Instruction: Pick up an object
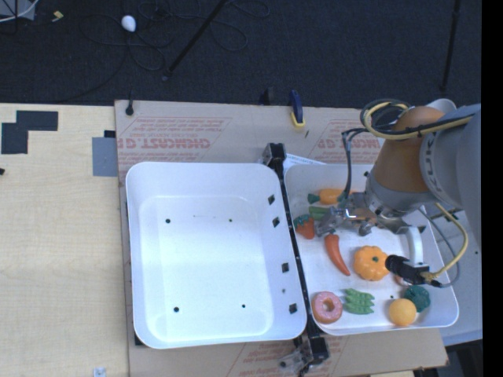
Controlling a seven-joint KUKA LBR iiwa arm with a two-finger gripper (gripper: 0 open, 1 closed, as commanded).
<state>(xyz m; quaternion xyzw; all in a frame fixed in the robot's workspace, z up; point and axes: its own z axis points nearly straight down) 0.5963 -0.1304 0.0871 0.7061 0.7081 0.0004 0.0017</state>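
1. White plastic bins are sitting side by side on the pale wooden surface [63,250], the left bin [204,242] and the right bin [314,277], with their inner walls just beside each other.
2. The grey arm [452,159] is reaching in from the right, its orange band sitting over the far right part of the right bin.
3. The tool [346,220] is hanging low over the far left part of the right bin, among the toy foods. From this slant, nobody can tell whether it is released, clenched or grasping anything.
4. The things to pick are all lying in the right bin. A small orange toy [330,196] and a green toy [318,210] are lying just beyond the tool, close together. A red toy [305,228] is lying beside the tool, next to the bin's left wall.
5. A red chili pepper [336,254] is lying at a slant just on the near side of the tool. An orange toy pumpkin [369,262] is sitting just beside the pepper, towards the arm.
6. Along the bin's near edge, a pink donut [327,307] is lying beside a green leafy toy [358,301]. Further right, a round orange fruit [402,312] is touching a dark green toy [418,297].
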